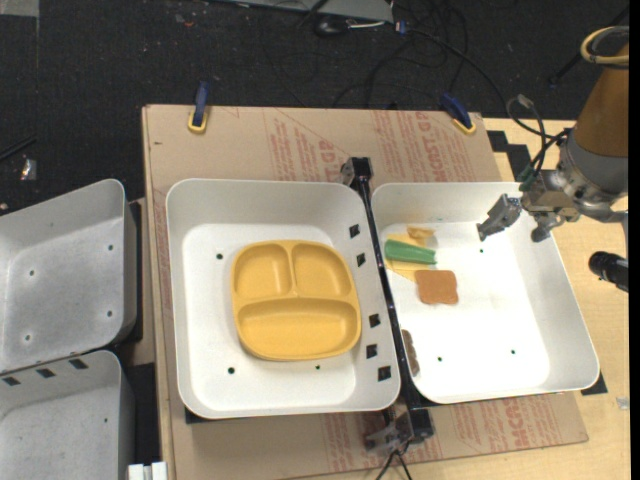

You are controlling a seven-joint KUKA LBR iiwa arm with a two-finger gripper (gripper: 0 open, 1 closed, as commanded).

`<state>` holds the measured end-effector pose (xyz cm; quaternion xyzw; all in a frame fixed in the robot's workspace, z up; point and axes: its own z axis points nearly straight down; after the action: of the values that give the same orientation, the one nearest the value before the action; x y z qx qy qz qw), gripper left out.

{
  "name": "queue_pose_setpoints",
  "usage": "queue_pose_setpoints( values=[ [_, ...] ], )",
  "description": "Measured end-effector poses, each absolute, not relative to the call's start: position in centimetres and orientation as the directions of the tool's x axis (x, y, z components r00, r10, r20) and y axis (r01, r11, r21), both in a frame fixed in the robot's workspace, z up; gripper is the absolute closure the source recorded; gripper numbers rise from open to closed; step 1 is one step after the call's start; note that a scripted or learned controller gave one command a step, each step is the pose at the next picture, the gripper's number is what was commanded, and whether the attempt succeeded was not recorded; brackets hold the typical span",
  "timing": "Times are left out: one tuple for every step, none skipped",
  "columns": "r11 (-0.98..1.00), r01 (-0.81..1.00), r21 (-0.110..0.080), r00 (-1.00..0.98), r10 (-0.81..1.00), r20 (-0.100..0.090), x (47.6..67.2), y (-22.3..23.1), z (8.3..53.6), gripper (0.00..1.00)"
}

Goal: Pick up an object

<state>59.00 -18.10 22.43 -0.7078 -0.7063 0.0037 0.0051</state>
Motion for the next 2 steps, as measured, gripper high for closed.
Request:
queue_pose_setpoints(
  values=[
    [0.001, 1.000, 0.000, -0.001, 1.000, -0.001, 59.3, -18.1, 23.2, 0.00],
    [0.003, 1.000, -0.004, -0.003, 1.000, 0.001, 60.0, -17.3, 17.7, 0.00]
  ],
)
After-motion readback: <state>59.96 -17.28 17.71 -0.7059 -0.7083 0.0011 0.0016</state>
